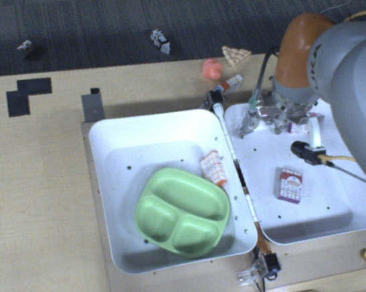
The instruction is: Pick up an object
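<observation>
Red-and-white packet [290,185]: flat on the floor of the right bin [354,209], near its middle, touching nothing. Gripper [265,118] up at that bin's far edge, well apart from the packet; open or closed, cannot tell from here. Likely trouble: closing on bare floor, with so flat and thin a target and little to pinch; nudging it sideways with a glancing touch; or straying toward the second packet [212,167] beside the green plate [182,209] in the left bin [114,158].
</observation>
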`<state>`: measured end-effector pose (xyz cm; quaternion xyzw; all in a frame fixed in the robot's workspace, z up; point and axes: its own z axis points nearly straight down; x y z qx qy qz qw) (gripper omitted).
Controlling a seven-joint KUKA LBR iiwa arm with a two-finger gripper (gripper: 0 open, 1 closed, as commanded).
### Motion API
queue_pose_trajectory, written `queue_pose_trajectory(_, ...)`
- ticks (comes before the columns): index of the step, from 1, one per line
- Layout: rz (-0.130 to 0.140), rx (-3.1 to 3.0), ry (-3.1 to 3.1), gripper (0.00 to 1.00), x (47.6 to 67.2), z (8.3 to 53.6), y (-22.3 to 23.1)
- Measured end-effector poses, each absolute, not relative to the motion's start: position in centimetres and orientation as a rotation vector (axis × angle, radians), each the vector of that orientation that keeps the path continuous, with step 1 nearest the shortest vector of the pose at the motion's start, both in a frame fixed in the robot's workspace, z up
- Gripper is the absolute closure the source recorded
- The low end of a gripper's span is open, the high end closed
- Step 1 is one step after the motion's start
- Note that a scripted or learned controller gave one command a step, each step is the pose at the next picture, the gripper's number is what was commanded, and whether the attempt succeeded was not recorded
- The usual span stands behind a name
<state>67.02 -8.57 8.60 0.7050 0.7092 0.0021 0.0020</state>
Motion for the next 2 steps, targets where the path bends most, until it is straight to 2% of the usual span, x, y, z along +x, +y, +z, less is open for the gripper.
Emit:
queue_pose_trajectory(1,0.01,2.206,2.227,1.0,67.1,9.7,-8.5)
queue_pose_trajectory(2,0.005,2.213,2.219,1.0,64.8,20.8,-15.5)
